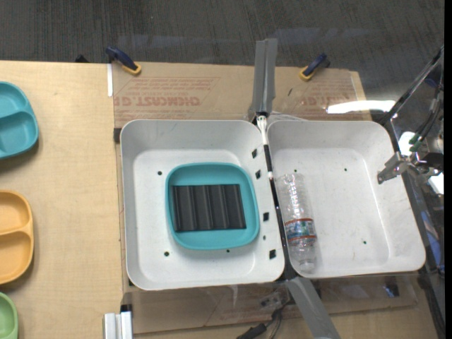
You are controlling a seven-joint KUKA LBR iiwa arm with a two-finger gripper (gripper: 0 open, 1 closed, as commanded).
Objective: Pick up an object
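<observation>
Bottle [298,221] lying lengthwise against right bin's [367,189] left wall: approach from above, grip across the narrow body; jaws state cannot be told.

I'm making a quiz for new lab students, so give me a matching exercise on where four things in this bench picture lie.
Things:
1. clear plastic bottle
2. teal tray with dark ridged insert
3. orange divided plate
4. blue-handled clamp

Places:
A. in the left bin
B. on the wooden bench, left of both bins
C. at the cardboard's far edge, behind the left bin
D. lying along the left wall of the right bin

Pairs: 1-D, 2-A, 3-B, 4-C
</observation>
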